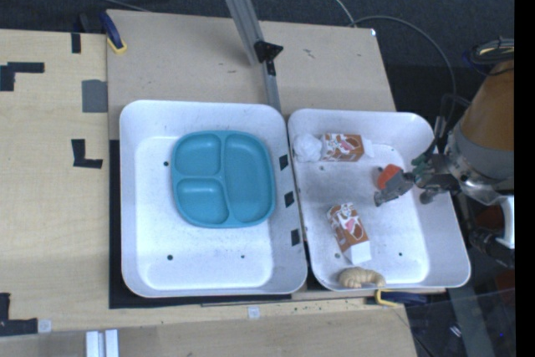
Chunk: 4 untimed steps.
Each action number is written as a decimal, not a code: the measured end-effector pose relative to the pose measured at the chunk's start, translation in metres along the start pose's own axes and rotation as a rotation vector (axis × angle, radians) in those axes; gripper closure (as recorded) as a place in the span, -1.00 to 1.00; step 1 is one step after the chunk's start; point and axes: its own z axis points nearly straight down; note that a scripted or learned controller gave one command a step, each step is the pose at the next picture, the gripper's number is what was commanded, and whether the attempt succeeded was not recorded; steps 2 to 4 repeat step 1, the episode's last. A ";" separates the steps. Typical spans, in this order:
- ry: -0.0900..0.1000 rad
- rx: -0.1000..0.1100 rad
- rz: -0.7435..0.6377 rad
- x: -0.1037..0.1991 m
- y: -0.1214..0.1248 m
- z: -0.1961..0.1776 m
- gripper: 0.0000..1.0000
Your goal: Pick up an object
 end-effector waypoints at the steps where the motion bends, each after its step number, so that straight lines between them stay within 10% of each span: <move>1: 0.000 0.000 0.000 0.000 0.000 0.000 -1.00; 4: 0.000 0.000 0.000 0.000 0.000 0.000 -1.00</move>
